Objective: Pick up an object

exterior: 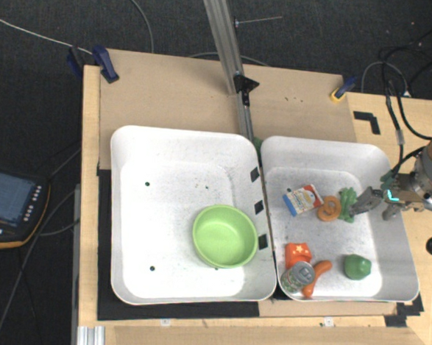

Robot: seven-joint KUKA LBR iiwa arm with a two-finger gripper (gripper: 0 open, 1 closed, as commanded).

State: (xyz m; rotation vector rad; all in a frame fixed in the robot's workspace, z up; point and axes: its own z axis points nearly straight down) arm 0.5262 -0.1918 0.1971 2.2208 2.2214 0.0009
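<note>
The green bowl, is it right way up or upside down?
Right way up: the green bowl shows its open hollow, sitting in the left bin.

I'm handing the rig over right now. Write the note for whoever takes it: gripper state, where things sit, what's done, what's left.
Gripper: low over the right bin, its tip at the green toy beside the orange ring. No object visibly held.
Right bin also holds: blue-and-white packet, orange block, round tin, green ball.
Left bin: green bowl.
Done: the arm has reached the cluster.
Left: grasp an object and lift it clear.
</note>
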